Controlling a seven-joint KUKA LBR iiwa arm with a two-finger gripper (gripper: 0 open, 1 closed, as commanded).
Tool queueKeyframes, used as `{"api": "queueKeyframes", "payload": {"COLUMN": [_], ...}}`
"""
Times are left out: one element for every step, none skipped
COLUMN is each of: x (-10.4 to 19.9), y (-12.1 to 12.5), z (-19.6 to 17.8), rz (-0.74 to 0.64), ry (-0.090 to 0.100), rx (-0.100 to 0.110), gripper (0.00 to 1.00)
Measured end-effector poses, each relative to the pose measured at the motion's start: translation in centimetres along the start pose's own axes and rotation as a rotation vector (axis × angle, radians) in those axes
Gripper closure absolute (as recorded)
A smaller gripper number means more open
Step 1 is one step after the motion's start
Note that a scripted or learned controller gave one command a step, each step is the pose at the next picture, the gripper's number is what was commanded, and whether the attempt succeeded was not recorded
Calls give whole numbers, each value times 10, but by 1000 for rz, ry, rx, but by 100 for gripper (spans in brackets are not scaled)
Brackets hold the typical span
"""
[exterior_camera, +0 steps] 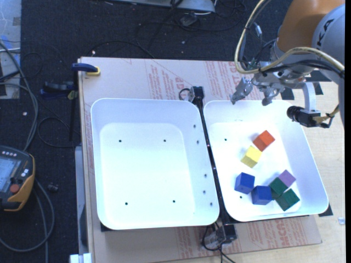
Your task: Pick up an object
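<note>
Several small blocks lie in the right bin (230, 201): an orange one (264, 139), a yellow one (252, 156), two blue ones (245, 182) (262, 194), a purple one (286, 178) and two green ones (278, 187) (288, 199). My gripper (254, 95) hangs above the bin's far edge, well clear of the blocks. Its two fingers (239, 92) are spread apart with nothing between them.
The left bin (104, 163) sits beside the right one on a cardboard sheet. A blue and yellow clamp (86, 68) grips the bench's far left corner. Cables and a teach pendant (13, 177) lie on the dark floor to the left.
</note>
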State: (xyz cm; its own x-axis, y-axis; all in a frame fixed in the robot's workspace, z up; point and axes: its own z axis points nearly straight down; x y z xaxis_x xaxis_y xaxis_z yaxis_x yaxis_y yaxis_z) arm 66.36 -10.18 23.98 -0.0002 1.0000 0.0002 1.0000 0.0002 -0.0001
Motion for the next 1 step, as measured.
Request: {"api": "queueKeyframes", "payload": {"x": [-60], "y": [-47], "z": [21], "rz": [4], "ry": [-2], "rx": [0], "gripper": [0]}}
